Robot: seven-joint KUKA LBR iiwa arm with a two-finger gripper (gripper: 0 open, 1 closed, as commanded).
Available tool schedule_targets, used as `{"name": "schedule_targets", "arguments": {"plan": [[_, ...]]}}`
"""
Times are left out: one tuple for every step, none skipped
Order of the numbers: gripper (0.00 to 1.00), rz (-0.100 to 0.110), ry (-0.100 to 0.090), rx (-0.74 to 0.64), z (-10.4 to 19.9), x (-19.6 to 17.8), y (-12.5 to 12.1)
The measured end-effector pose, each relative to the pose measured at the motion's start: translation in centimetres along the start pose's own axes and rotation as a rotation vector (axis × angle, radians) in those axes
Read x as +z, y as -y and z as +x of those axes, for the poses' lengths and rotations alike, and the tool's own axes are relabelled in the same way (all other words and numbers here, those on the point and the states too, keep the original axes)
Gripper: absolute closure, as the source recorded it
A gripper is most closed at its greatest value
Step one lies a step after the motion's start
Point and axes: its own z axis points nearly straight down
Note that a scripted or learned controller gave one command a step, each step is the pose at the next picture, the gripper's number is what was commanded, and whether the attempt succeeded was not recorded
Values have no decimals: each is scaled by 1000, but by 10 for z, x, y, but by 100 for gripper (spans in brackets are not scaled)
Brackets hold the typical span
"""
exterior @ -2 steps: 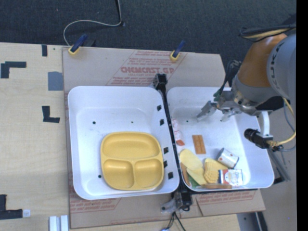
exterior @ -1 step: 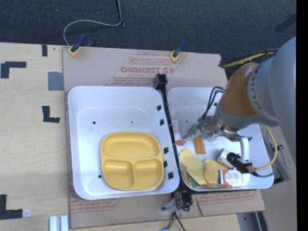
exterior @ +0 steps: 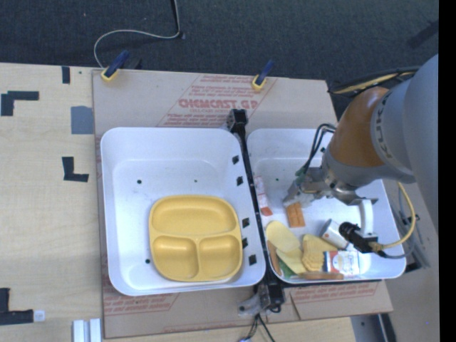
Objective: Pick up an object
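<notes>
Orange block (exterior: 295, 216) lies just below the gripper (exterior: 303, 193), whose grip I cannot tell, arm bent low.

fixed overhead camera, slanted down, both bins (exterior: 114, 191)

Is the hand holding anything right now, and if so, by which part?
Cannot be told. The hand is low in the right white bin, just above a small orange rectangular block, but no item shows between its fingers.
</notes>
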Motion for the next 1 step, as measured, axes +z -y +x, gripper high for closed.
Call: {"name": "schedule_targets", "arguments": {"plan": [[100,4,-5,-7,79,-145,37]]}}
